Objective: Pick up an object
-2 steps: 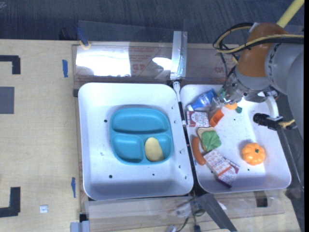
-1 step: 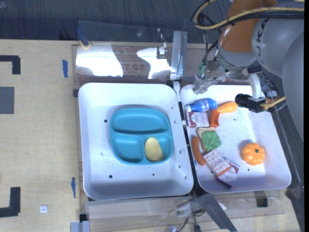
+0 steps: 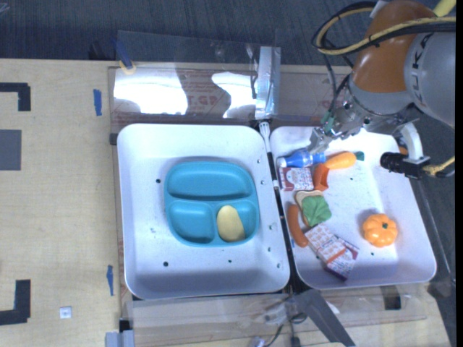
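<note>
Nearest the camera, a crinkled snack packet (image 3: 331,249) is lying by the right bin's (image 3: 412,259) front edge, beside a small orange pumpkin (image 3: 380,229). Toys are crowding that bin's back left corner, so a grab there is risking a neighbour slipping in. Reaching from the right, the arm is angling its gripper (image 3: 318,144) down over a blue bottle (image 3: 302,159); whether it is gripping anything cannot be told.

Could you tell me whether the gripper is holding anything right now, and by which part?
It cannot be told: the gripper is down at the blue bottle in the right bin.
</note>
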